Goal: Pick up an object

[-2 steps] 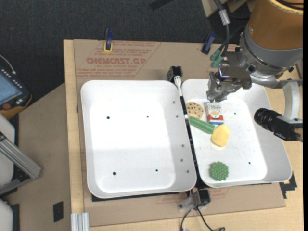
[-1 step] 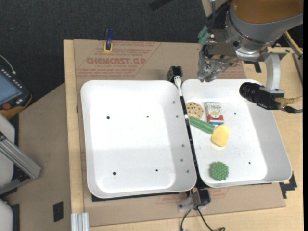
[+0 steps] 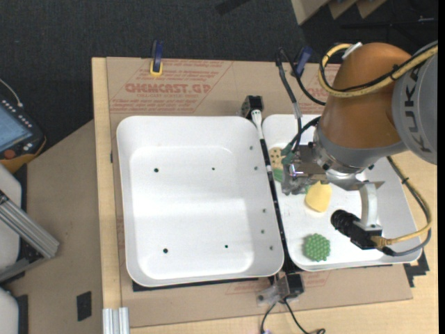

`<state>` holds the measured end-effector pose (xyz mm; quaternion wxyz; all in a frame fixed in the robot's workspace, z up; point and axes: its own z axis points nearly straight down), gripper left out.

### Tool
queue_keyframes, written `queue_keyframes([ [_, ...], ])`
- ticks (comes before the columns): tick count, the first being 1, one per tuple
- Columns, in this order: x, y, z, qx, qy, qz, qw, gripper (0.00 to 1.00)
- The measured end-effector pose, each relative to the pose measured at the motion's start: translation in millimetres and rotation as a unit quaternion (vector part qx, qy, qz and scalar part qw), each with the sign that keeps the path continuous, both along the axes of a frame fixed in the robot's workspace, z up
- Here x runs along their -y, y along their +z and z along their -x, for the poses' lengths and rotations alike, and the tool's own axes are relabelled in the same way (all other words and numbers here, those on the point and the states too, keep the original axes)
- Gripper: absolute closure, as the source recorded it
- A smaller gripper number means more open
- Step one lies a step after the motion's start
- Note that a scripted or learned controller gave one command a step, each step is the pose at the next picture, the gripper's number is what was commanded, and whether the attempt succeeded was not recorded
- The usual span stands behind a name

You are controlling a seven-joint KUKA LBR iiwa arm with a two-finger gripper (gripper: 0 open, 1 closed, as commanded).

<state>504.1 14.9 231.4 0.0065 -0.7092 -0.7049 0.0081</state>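
We see the claw (image 3: 297, 172) low in the right bin (image 3: 400, 193), near its left wall; we cannot tell its state. A pale yellow object (image 3: 318, 198) lies just beside it, a green bumpy ball (image 3: 317, 247) farther toward the front. The left bin (image 3: 191, 197) sits alongside on the tabletop (image 3: 104, 186).

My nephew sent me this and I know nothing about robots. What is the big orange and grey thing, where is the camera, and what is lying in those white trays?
That is a robot arm reaching in from the right; one fixed camera looks down at a slant. Two shallow white bins sit side by side on a cardboard-covered bench. The arm's hand is low in the right bin, near its left wall. Nearby lie a pale yellow lump, a green bumpy ball and a small dotted die. I cannot tell whether the hand grips anything.
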Motion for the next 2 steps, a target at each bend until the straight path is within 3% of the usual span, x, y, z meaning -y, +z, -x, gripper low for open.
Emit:
queue_keyframes([
  [1, 95, -35, 27, 0.006, -0.003, 0.0001, 1.0000, 1.00],
  [2, 38, 130, 5, 0.021, 0.007, -0.0017, 0.9997, 1.00],
])
